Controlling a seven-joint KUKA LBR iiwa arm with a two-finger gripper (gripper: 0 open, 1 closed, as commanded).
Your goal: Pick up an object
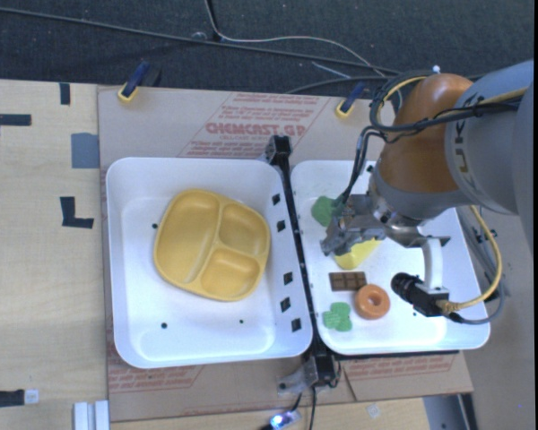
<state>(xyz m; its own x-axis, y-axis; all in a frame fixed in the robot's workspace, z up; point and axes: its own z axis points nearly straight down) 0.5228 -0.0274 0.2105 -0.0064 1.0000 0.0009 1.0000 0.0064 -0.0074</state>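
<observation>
Jaws [344,240] are low in the right bin [457,330], mid-frame, right over a yellow piece [357,254]; I can't tell if they're open or gripping. The yellow piece looks like a small, smooth plastic toy: probably light, stiff and a bit slippery, so I'd pinch across its narrow sides. Near it: green lump [324,210], brown block [347,281], orange ring [372,302]. Yellow tray [212,244] in left bin [134,267].

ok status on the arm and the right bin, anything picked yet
Gripper down in right bin, over yellow piece; grasp unconfirmed. Brown block, orange ring, green pieces close by. Yellow tray in left bin.
</observation>
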